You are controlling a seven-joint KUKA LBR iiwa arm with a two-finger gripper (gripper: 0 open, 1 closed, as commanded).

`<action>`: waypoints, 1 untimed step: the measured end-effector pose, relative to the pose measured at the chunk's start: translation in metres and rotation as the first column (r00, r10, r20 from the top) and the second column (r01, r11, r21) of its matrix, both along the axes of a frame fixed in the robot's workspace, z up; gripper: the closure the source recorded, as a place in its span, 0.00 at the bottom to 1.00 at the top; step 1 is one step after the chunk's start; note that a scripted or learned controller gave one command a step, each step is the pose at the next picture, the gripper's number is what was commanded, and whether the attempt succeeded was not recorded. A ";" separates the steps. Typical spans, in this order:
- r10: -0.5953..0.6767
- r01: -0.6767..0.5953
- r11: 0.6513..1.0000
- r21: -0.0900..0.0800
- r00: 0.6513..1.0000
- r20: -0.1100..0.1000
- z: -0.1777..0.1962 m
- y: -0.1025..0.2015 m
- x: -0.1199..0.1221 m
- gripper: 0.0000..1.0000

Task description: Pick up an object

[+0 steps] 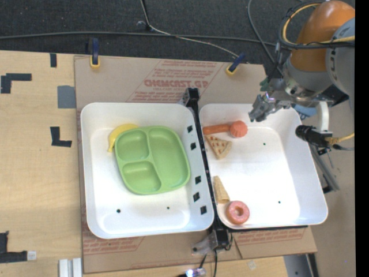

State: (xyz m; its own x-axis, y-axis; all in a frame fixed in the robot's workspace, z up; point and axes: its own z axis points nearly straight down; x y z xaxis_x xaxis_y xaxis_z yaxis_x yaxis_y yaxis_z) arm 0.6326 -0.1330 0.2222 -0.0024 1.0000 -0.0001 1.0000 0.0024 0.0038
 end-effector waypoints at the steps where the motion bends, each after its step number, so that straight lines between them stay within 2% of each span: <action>1: -0.001 0.001 1.000 -0.001 1.000 0.000 0.050 0.000 0.001 1.00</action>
